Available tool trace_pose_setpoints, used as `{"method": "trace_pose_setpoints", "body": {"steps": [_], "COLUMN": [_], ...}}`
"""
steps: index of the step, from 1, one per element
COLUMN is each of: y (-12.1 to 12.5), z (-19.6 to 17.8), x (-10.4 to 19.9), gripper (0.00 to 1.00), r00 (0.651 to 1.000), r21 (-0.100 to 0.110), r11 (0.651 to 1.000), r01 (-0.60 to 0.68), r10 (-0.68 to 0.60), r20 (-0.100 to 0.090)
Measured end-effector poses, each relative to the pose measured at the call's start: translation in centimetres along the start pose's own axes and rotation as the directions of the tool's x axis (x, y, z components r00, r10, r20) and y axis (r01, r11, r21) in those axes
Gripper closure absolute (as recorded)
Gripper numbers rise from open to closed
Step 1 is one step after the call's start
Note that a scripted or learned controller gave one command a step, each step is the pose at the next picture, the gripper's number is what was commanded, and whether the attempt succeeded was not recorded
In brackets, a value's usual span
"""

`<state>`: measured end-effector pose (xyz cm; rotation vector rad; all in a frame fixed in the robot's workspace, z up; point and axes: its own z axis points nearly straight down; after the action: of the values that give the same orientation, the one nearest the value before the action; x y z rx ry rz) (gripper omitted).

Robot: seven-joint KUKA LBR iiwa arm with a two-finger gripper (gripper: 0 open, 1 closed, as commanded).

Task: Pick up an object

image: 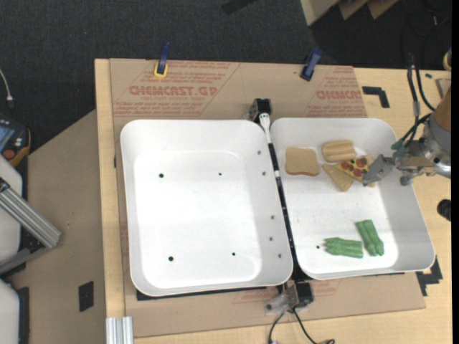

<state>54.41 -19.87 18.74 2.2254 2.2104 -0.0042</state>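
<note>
- Gripper (387, 169) at three o'clock over the right bin (409, 221); whether its fingers are spread, I cannot tell.
- Pizza slice (347, 170) just beside its tip.
- Green beans (358, 239) at five o'clock.

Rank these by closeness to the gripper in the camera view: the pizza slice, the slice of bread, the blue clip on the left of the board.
1. Pizza slice, right bin, just beside the gripper.
2. Slice of bread, right bin, near the divider.
3. Blue clip, far edge of the board, beyond the left bin.
</note>
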Motion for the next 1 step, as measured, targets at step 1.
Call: {"method": "trace_pose_setpoints", "body": {"steps": [1], "y": [-6.47], "z": [-7.74], "x": [-0.20], "gripper": [0.00], "r00": [1.000], "r21": [-0.004], "r11": [1.000], "r01": [0.003], "r10": [-0.003], "r20": [-0.002]}}
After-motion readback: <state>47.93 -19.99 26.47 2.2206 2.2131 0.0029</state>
